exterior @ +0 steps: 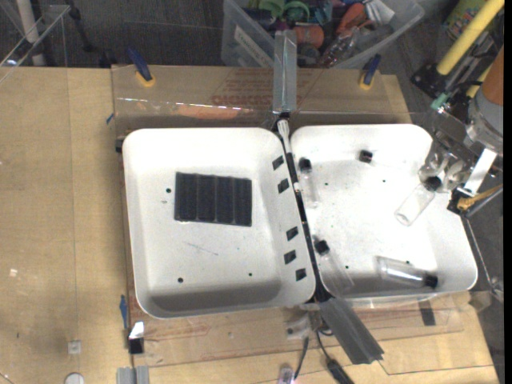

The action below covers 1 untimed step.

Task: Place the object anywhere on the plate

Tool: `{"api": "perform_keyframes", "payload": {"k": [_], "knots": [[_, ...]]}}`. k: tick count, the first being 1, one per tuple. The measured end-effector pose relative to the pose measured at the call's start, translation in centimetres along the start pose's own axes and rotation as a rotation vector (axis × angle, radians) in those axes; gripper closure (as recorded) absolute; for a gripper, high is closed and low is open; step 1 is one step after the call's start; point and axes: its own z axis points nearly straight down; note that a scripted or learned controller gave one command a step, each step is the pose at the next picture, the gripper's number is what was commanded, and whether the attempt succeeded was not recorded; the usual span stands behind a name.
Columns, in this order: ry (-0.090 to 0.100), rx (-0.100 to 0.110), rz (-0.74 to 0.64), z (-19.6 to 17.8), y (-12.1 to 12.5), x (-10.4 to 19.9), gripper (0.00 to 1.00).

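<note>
Hanging over the right bin's (448,238) far right edge, the gripper (436,174) appears clenched on a clear vial (416,206), whose lower end slants down to the bin floor. A black ribbed plate (214,198) lies mid-floor in the left bin (144,238), bare. Carrying across and setting down remain, judging by this.

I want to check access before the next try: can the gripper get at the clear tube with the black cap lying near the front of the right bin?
Probably yes. The capped tube lies in the open, with nothing over it.
</note>
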Motion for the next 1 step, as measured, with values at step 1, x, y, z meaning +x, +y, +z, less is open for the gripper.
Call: {"api": "perform_keyframes", "payload": {"k": [1], "knots": [[-0.001, 0.001, 0.422, -1.90, -5.72, 1.63, 1.00]]}}
